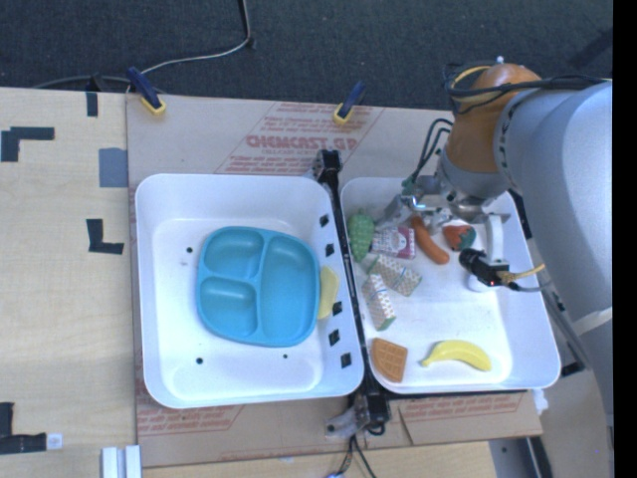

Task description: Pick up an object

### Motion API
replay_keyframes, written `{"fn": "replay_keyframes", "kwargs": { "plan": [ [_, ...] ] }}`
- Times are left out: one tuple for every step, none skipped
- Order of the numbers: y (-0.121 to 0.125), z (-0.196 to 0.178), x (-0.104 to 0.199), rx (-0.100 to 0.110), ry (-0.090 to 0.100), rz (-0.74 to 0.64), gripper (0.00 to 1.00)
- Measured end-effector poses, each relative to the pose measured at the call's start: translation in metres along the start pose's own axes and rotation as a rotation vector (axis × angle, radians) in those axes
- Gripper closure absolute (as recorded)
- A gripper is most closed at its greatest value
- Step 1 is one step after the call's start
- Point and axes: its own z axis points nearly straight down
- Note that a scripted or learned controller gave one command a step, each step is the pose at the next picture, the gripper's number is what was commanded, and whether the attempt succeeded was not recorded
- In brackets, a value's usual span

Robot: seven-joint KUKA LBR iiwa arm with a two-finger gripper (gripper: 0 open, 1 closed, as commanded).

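The carrot (pixel 431 244) lies in the right bin (pixel 518 361), near its back edge, just beside a small red piece (pixel 457 235). It looks like a light, stiff plastic toy, smooth and likely to roll; a grip across its thick middle seems safest. The hand (pixel 436 207) hangs right above it; whether it is spread or pinching, I cannot tell.

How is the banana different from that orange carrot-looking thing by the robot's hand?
The banana is yellow and curved; the carrot is orange and straight. The banana lies alone near the right bin's front edge; the carrot sits at the back beside other items, just under the gripper. Both lie flat in that bin.
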Motion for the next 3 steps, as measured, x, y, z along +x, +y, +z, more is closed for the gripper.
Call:
{"fn": "replay_keyframes", "kwargs": {
  "plan": [
    [-0.005, -0.002, 0.004, -0.007, -0.004, 0.003, 0.00],
    [-0.017, -0.003, 0.003, -0.009, -0.002, 0.003, 0.00],
    [-0.013, 0.000, -0.005, 0.004, 0.011, -0.003, 0.00]
  ]
}}
